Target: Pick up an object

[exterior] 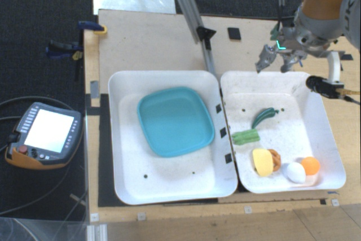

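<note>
Overhead, pincer (277, 61) spread wide, holding nothing, arm cut off, brown item (275, 159) half-hidden behind yellow block (262, 162)

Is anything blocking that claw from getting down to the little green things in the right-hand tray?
Nothing visible does. The gripper hangs with open jaws above the right bin's far rim, and bare white floor lies between it and the dark green piece and light green piece.

The end effector (277, 61) hangs from the grey wrist, fingers spread apart, holding nothing.
</note>
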You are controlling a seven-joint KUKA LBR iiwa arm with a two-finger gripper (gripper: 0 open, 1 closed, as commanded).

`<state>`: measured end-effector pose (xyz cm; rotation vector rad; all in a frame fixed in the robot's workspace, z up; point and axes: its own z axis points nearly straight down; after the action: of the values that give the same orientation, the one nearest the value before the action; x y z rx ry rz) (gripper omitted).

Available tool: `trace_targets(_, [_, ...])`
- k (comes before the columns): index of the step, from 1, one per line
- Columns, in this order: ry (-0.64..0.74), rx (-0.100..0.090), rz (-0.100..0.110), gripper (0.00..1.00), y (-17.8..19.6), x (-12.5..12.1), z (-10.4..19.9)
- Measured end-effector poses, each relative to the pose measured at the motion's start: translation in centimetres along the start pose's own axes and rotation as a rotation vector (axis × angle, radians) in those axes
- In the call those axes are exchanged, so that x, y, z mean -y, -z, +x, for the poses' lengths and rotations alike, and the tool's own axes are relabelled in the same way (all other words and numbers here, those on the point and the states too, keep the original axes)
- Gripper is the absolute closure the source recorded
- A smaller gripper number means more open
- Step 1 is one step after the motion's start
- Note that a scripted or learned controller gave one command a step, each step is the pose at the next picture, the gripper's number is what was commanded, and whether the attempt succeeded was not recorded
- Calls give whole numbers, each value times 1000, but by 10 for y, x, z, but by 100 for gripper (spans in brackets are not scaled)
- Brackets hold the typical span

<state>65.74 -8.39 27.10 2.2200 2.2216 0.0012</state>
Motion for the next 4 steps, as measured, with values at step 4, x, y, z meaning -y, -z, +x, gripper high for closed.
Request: trace_targets(4, [0, 0, 6, 0, -175, 18, -5])
